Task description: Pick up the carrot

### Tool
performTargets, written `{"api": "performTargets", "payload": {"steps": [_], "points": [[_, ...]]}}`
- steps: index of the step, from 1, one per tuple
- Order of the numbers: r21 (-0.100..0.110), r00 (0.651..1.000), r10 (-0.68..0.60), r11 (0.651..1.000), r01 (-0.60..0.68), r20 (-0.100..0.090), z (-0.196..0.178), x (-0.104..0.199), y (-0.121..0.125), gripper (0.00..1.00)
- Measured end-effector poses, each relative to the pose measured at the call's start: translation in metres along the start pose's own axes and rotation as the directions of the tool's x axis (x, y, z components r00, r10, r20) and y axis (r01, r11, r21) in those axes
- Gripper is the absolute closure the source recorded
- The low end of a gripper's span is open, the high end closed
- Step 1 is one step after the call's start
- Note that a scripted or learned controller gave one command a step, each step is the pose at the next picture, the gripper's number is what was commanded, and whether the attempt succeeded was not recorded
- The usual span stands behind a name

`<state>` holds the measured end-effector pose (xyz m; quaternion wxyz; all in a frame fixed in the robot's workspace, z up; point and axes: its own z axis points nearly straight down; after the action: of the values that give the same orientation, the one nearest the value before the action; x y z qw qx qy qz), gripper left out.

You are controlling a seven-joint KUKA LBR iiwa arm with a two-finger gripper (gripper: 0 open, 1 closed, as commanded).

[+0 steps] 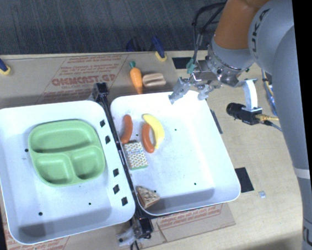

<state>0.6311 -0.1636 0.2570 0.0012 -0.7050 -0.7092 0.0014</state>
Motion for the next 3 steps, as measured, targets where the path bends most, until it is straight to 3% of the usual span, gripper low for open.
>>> {"api": "performTargets", "payload": {"steps": [1,2,3], "points": [[0.0,0.999,-0.039,0.999,0.039,0.0,0.166,-0.047,0.023,0.0],[0.0,0.999,-0.043,0.999,0.043,0.0,0.155,-0.047,0.024,1.0],[-0.003,0.997,0.072,0.997,-0.072,0.001,0.045,-0.048,0.026,1.0]]}}
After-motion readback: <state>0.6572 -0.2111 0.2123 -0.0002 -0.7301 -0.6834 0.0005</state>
